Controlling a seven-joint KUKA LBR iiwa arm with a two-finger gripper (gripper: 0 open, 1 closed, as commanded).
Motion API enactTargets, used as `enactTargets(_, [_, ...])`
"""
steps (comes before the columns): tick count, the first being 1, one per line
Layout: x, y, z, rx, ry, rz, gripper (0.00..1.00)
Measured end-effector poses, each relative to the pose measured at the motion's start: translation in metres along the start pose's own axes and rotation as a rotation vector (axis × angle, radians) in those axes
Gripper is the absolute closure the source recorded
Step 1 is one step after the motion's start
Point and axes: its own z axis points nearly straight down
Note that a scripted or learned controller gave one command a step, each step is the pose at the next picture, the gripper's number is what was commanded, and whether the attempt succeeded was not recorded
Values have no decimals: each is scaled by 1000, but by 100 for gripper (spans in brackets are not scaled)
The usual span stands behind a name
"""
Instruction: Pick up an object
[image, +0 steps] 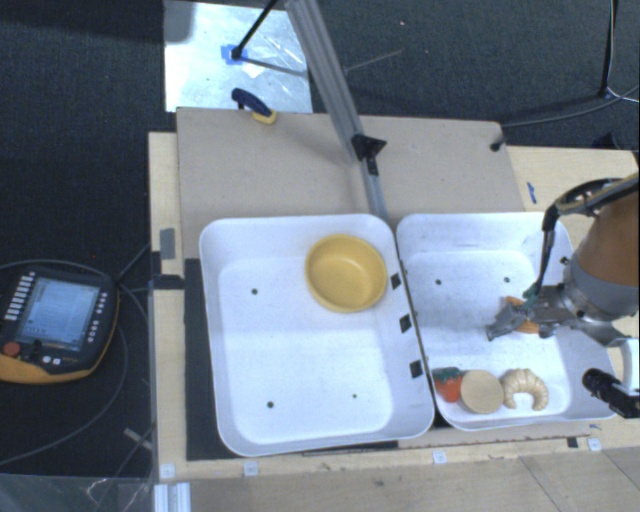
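My gripper hangs low over the right bin, near its middle right, with the grey arm and orange band reaching in from the right. A small orange object peeks out just behind the gripper, mostly hidden by it. Along the bin's front edge lie a red and orange piece, a tan round disc and a pale croissant-shaped item, all apart from the gripper. A yellow bowl sits upright at the back right of the left bin.
A metal pole slants across the cardboard backing behind the bins. A teach pendant lies on the floor at the left. Black clips mark the seam between the bins.
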Motion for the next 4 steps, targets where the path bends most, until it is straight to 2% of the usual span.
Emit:
enactTargets(1, [0,-1,52,0,0,0,0])
enactTargets(2, [0,1,39,-5,-1,0,100])
enactTargets(3, [0,11,-9,-8,-2,-1,100])
enactTargets(4, [-1,6,-52,-8,-2,-1,100])
